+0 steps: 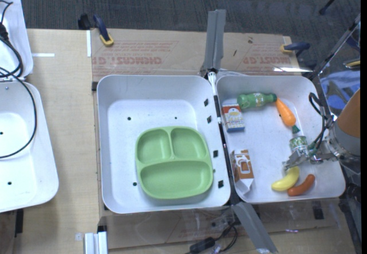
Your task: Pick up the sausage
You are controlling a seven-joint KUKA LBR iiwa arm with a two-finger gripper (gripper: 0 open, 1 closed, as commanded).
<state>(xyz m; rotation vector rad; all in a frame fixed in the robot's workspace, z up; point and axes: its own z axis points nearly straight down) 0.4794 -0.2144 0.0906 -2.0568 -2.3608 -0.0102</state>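
In my left bin (109, 132) sits a green divided plate (174, 162), nothing on it. In my right bin (261, 195) lie two cartons, a green bottle, a carrot, a banana (285, 180) and the sausage (301, 185). It lies just below my pincer (293, 160), slanting up to the right. Whether my pincer is open I cannot tell.

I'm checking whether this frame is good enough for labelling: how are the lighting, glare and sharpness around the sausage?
Camera view: lighting is even and soft, with no strong glare on the right bin; the sausage is small but distinct beside the banana; the gripper looks slightly soft and cluttered, its outline hard to read.
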